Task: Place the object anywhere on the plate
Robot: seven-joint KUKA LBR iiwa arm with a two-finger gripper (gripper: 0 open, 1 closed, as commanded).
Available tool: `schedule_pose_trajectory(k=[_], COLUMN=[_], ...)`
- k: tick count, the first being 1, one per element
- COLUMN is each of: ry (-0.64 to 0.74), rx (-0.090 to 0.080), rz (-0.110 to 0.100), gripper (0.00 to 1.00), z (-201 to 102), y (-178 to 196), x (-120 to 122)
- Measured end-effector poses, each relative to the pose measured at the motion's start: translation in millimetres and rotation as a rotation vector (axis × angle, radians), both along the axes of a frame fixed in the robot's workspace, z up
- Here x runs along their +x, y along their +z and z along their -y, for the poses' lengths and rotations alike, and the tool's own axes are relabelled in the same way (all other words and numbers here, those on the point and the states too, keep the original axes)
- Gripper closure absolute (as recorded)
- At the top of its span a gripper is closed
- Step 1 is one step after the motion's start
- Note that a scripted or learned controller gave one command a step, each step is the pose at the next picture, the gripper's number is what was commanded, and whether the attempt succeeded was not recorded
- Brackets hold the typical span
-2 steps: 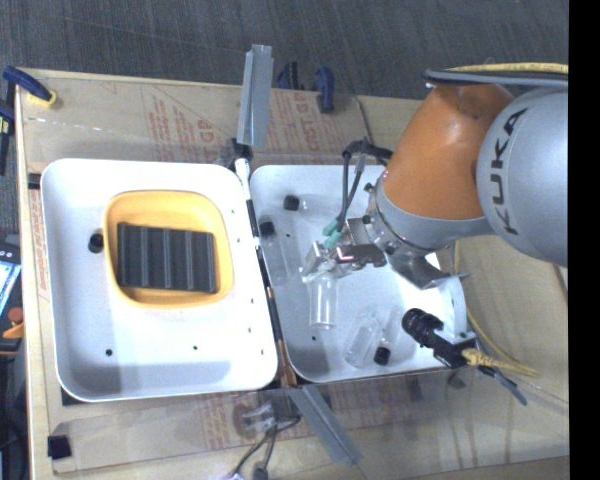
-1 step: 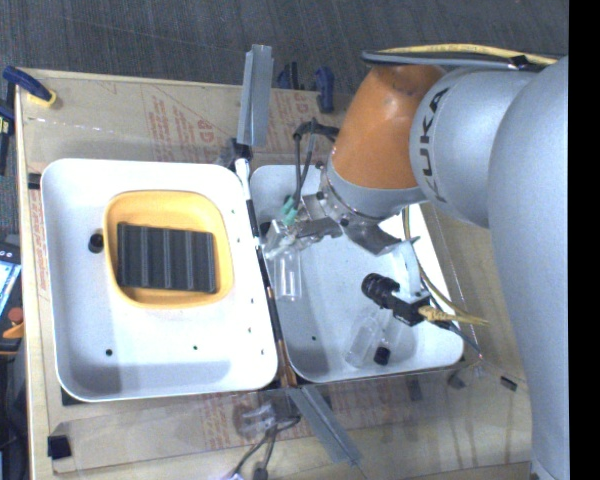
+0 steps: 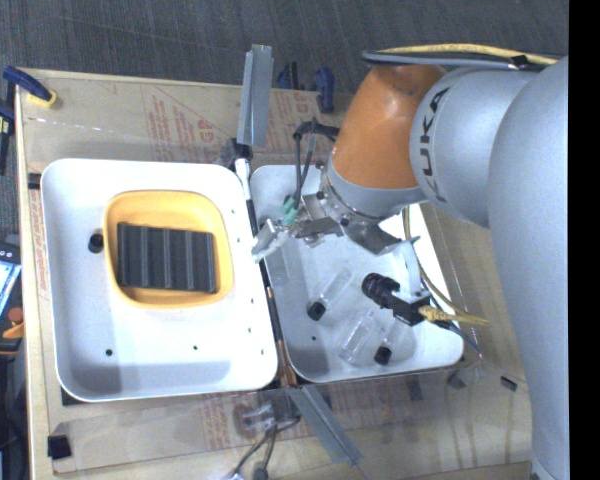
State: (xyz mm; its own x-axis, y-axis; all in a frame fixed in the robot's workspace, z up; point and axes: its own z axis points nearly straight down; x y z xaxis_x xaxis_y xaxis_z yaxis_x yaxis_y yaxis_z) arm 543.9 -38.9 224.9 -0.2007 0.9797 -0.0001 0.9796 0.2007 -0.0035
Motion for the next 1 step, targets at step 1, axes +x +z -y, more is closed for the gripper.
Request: schedule_pose_trajectory(k=[1], ry=[-0.067], rx=[0.000], rz=[0.001], gripper=[0.00], z=[-62.9], y=[3.0], x=[23.4])
